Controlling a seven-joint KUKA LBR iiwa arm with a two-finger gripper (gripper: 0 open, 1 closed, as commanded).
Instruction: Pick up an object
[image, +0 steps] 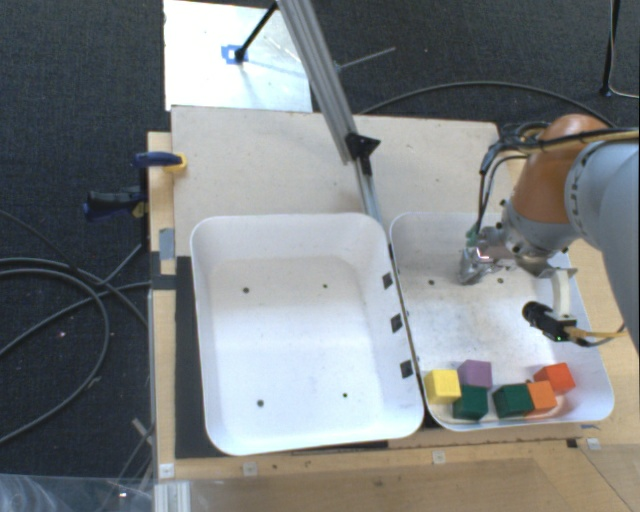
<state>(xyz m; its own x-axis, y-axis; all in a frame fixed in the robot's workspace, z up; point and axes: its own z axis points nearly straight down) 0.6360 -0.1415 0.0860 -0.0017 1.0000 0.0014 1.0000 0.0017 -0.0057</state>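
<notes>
Bins sit side by side across the middle of the frame on a pale bench (300, 160). The left bin (215, 330) reaches from the centre-left to the lower middle, its rim rounded at the corners. The right bin (440, 240) joins it along a shared edge running down the centre, where a slanted metal pole (330, 90) comes in from the top of the frame.

The arm (590, 190) enters from the right edge, its orange band (545, 170) in the upper right. The gripper (473, 268) hangs over the upper part of the right bin, close to the bin's back rim and well apart from the blocks. The fingers are too small and blurred to tell how far apart they stand; nothing can be seen between them.

Blocks cluster in the lower right, against the right bin's front rim: a yellow block (443, 385), a purple block (476, 374), two green blocks (470, 402) (512, 400) and two orange blocks (541, 396) (556, 377), touching or just beside one another. White floor lies open between the gripper and this cluster. A blue clamp (150, 160) grips the bench's left edge in the upper left.
</notes>
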